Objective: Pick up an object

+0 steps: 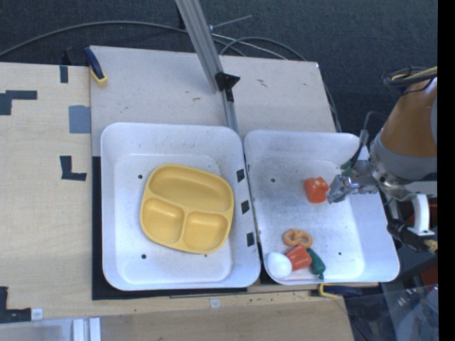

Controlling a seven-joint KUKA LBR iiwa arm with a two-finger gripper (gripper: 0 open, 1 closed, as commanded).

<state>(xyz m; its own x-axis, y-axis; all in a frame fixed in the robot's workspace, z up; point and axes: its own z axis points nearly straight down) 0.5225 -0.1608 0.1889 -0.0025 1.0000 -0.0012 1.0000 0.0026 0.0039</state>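
on the left, the bench (43, 190) shows pale wood with grey tape marks, and a blue-and-yellow clamp (95, 65) sits at the far edge of the board. moving in, the left bin (117, 261) carries a yellow tray (187, 207) with three compartments, lying flat near the bin's middle. a metal pole (202, 38) slants down from the top and ends just at the seam between the two bins. now the right bin (362, 261): a pretzel (296, 237) lies toward the near side, and just below it, in the near left corner, a white egg (279, 264), a red piece (300, 258) and a green piece (316, 265) huddle together, touching. up in the middle of that bin sits the orange block (316, 189), resting on the floor. right beside it, the gripper (340, 190) is down low, its tip just at the block's right edge. whether the gripper is clenched or released cannot be told from here, and the block does not show as grasped. behind it the arm (409, 137) reaches in from the right, orange band and grey wrist over the bin's right rim.
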